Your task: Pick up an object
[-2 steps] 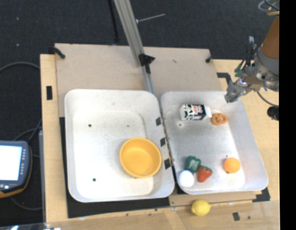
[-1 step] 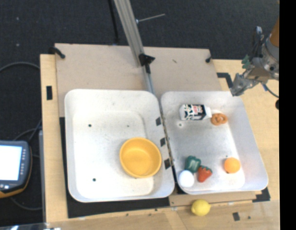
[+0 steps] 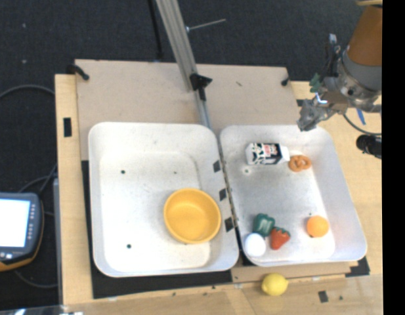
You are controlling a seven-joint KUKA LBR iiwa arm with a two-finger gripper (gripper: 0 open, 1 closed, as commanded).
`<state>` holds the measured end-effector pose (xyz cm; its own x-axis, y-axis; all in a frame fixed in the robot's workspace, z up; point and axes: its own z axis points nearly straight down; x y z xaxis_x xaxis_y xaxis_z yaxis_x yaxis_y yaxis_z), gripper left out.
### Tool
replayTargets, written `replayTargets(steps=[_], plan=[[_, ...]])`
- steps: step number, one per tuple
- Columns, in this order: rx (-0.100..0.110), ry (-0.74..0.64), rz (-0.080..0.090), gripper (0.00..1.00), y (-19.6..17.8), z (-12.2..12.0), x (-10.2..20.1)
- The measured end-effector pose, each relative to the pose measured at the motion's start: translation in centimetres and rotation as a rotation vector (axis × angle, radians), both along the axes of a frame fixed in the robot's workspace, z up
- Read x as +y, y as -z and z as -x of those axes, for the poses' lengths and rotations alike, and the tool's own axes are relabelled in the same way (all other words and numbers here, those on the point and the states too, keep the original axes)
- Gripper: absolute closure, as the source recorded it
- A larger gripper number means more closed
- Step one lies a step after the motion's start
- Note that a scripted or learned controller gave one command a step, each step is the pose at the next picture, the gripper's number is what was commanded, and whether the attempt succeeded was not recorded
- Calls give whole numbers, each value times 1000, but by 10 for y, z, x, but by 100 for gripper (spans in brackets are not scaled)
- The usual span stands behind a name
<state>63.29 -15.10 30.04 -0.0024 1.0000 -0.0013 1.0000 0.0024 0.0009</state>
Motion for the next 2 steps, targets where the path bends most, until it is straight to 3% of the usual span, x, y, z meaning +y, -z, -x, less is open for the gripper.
replayTargets(steps=[2], plan=[[1, -3, -1, 100, 5, 7, 98]])
